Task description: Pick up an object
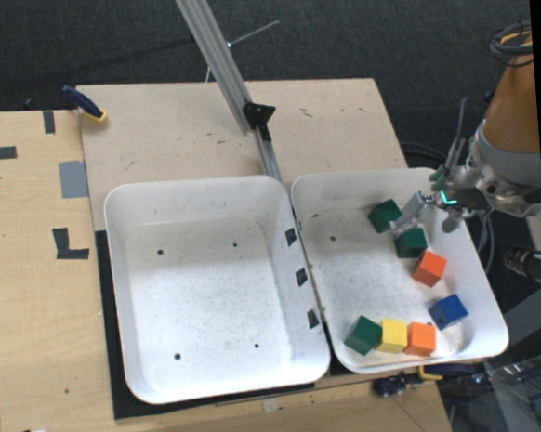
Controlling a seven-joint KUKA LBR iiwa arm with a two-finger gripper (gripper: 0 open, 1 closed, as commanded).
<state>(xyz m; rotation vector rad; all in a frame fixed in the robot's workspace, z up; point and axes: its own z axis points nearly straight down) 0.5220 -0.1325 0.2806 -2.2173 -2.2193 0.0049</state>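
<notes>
Several small cubes lie in the right bin (343, 191). Near its far right side sit a green cube (383, 215) and a darker green cube (410, 242). Below them come an orange cube (430, 268) and a blue cube (448, 310). Along the front wall a green cube (362, 335), a yellow cube (392, 334) and an orange cube (420, 337) stand in a row, touching. My gripper (431, 215) hangs over the bin's right side, just right of the two green cubes and close to them. Nothing is visibly held.
The left bin (194, 193) sits beside the right one, sharing a middle wall. A slanted metal rail (226, 60) runs down to the bins' junction. The arm's orange band (515, 98) rises at the right edge. A blue and yellow clamp (84, 102) lies on the bench, far left.
</notes>
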